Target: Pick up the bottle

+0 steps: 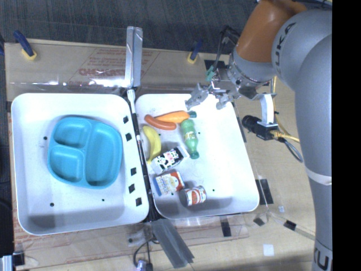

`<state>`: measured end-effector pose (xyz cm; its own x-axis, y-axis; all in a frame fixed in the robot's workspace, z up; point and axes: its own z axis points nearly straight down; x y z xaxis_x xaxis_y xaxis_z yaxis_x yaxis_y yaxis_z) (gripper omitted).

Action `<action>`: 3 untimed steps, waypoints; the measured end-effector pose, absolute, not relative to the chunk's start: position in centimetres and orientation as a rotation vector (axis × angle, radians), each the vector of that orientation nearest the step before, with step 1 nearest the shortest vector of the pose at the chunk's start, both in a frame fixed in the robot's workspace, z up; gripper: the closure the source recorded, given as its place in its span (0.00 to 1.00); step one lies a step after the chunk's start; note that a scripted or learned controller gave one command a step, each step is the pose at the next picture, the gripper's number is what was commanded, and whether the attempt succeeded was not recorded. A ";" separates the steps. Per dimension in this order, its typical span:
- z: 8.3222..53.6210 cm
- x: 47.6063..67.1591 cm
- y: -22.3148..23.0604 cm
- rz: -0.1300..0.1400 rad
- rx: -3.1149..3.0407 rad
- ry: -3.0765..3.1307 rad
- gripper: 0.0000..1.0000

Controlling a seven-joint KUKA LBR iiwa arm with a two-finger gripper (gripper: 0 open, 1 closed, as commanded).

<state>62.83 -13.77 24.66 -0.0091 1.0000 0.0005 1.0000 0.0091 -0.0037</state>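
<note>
Camera view, from above at a slant: two white bins sit side by side across the middle of the frame; the left bin point(28, 168) carries a blue divided tray point(84, 150) lying flat near its centre, well apart from the work; the right bin point(234, 162) holds all the loose items, crowded toward its left wall, which leaves its right half bare.

The bottle point(190, 137), green with a pale cap end, lies on its side in the upper middle of the right bin, its long axis running roughly up and down the frame; its upper end is just beside, possibly touching, the carrot point(172, 117), which lies crosswise above it with a red sausage-shaped item point(159, 123) against its lower edge; a banana point(150, 141) lies to the left along the bin wall; a small cow-print carton point(169, 159) sits just below and left of the bottle; a second small carton point(167, 183) and a red can point(195, 196) lie further down, apart from it.

The gripper point(207, 96) hangs at the upper edge of the right bin, above and slightly right of the bottle; its fingers point(196, 99) are spread with nothing between them; nothing is grasped.

Judgement: the arm is placed for a descent, the pick not yet made; because the bottle lies flat, the fingers would need to straddle its width, and the carrot near its top end leaves the mid-body the safer place to close; a round body may roll away under uneven contact.
</note>
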 end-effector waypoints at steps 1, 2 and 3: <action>12.4 61.1 -12.4 0.000 -2.165 -2.280 0.00; 9.2 61.0 -15.6 0.004 -2.245 -2.193 0.00; 10.2 61.0 -15.6 0.006 -2.239 -2.195 1.00</action>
<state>60.97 -15.59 10.18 0.0198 0.9998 0.0014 0.9998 -0.0198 -0.0065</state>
